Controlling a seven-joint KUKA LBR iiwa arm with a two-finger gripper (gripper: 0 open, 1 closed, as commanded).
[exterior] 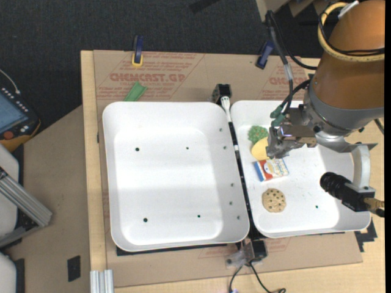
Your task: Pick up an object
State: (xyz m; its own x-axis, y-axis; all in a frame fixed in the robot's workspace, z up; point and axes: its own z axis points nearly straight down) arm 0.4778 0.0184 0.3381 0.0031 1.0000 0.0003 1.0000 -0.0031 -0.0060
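The right bin (317, 215) holds a green leafy piece (257, 132), a yellow rounded piece (260, 149), a small red, white and blue packet (271, 169) and a round tan cookie (274, 200). My gripper (278, 148) hangs low over the right bin, its tip beside the yellow piece and just above the packet. The arm's grey wrist and orange band (351, 54) rise behind it to the upper right. From this angle the fingertips are too dark and bunched to read.
The left bin (122, 182) lies beside the right one, parted by a black divider strip (235, 157). A black cylinder (342, 189) juts over the right bin's right edge. Clamps (138, 49) and a green tag (135, 91) sit on the cardboard at the back.
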